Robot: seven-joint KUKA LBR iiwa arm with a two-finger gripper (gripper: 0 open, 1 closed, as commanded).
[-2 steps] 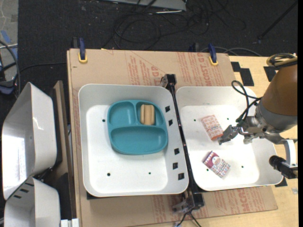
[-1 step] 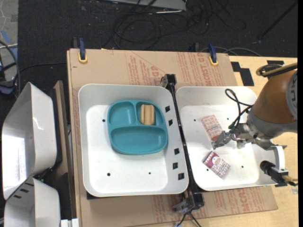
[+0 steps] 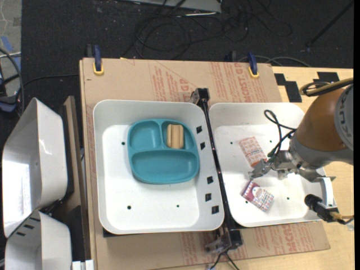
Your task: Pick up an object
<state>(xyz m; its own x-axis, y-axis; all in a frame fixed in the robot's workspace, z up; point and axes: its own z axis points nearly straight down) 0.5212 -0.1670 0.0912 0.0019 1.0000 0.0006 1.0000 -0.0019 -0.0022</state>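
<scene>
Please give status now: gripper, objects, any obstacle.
Gripper low in right bin, between two packets. Upper packet and lower packet both lying flat, not held. Teal tray in left bin, out of the way.

Red printed lettering runs across the cardboard sheet (image 3: 169, 77) under the bins, upside down or mirrored, not readable. Two small packets (image 3: 251, 149) (image 3: 257, 195) in the right bin (image 3: 292, 112) carry red-and-white print, too small to read.
</scene>
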